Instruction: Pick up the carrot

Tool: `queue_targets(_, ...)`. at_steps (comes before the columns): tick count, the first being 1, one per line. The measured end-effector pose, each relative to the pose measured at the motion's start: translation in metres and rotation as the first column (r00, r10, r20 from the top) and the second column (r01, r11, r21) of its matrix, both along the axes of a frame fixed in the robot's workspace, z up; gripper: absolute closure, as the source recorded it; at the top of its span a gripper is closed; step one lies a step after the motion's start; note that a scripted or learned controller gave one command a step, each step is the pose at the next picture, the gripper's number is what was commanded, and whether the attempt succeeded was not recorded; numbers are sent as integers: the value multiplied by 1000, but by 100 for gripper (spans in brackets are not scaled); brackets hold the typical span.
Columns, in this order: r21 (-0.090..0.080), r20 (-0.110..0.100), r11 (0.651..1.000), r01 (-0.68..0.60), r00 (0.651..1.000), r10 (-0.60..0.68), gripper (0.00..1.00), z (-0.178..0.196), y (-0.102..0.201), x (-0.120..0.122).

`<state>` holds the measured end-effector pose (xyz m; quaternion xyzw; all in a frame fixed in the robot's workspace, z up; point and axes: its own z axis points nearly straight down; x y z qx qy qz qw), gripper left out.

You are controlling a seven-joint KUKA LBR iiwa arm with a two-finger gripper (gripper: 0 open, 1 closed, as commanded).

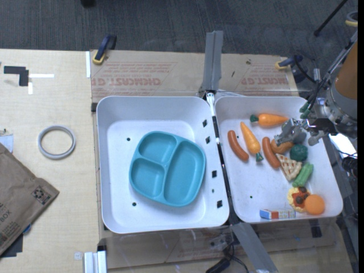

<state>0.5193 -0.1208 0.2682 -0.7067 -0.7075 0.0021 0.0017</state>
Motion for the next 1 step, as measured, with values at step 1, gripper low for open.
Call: queue_targets(1,1,1,981,-196,981,196,0,-50,26,45)
